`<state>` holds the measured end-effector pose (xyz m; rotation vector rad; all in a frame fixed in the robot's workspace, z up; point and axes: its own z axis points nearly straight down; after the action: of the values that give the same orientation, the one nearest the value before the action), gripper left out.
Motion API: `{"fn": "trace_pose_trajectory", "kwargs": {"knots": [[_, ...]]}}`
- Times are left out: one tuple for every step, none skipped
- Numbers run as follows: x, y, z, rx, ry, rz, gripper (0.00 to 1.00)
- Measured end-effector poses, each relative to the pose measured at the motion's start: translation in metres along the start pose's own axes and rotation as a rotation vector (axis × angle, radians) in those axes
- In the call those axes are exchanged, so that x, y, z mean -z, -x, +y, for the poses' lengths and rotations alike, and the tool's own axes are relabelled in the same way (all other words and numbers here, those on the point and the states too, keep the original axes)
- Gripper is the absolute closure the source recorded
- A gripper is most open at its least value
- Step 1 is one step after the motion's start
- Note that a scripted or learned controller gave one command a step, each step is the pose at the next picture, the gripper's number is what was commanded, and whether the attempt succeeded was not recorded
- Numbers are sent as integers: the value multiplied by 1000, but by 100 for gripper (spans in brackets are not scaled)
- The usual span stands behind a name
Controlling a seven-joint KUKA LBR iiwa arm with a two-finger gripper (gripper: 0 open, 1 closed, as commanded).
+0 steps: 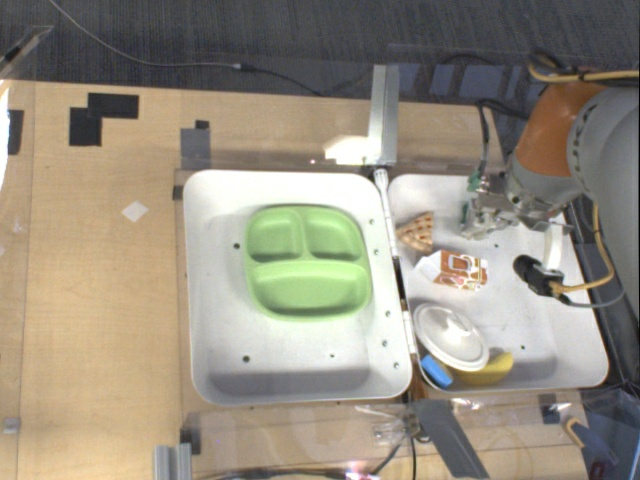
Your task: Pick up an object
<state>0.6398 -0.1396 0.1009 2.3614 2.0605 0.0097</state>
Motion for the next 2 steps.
{"fn": "trace_pose_trajectory", "kwargs": {"knots": [[-11, -14, -46, 56, 1, 0, 100], [-12, -14, -46, 56, 0, 1, 0]]}}
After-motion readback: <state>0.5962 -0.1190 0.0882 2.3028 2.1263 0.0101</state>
